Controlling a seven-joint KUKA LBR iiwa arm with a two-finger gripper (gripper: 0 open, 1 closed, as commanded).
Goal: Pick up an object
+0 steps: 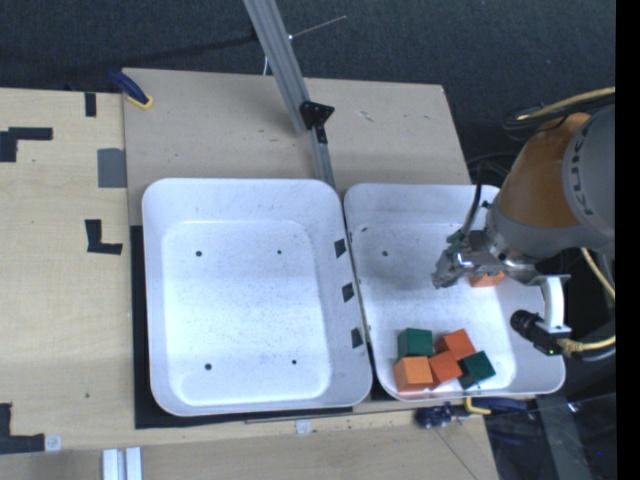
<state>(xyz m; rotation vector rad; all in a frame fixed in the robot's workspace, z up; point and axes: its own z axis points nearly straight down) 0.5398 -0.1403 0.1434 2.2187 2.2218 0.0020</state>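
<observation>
Crowding the right bin's (400,218) near corner are green and orange blocks (440,358); another orange block (487,280) sits beside the gripper (452,268), whose grip I cannot tell. Arm (545,193) leans in from the right.

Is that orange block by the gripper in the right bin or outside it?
In: the orange block lies on the right bin floor, beside the gripper.

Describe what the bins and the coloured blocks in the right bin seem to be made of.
Bins: probably thin moulded plastic, white and smooth, with rounded corners and raised rims. Blocks: perhaps foam or painted wood; matte orange and green faces with no glare.
</observation>
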